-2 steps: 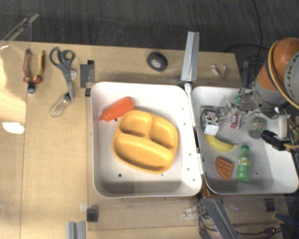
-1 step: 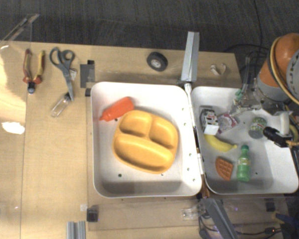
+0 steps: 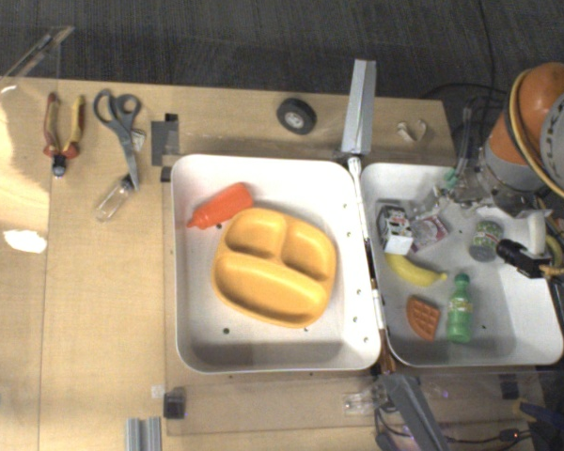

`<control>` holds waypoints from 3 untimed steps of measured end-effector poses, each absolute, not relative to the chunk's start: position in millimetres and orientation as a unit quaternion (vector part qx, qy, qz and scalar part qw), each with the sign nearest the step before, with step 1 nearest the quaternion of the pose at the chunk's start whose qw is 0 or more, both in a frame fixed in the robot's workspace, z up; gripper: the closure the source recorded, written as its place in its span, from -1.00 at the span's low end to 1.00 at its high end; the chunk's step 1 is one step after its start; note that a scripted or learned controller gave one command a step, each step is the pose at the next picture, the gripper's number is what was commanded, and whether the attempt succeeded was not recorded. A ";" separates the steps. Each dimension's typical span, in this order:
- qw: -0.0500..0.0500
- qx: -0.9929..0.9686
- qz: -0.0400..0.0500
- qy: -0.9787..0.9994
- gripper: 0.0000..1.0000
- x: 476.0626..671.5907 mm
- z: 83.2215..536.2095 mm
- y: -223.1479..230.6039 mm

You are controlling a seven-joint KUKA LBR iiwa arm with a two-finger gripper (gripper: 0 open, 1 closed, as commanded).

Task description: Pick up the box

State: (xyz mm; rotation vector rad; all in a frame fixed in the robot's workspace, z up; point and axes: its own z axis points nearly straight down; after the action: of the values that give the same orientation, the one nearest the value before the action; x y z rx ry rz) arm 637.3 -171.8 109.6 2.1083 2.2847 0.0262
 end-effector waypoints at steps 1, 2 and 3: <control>0.015 0.646 0.008 0.763 -1.00 617.2 98.0 -164.4; 0.018 0.601 0.005 0.799 -1.00 605.6 98.5 -137.4; 0.028 0.593 -0.001 0.804 -1.00 602.6 102.6 -121.7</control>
State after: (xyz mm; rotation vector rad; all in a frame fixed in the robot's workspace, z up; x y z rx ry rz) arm 602.6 -121.7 102.6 1.8313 2.4822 -0.0032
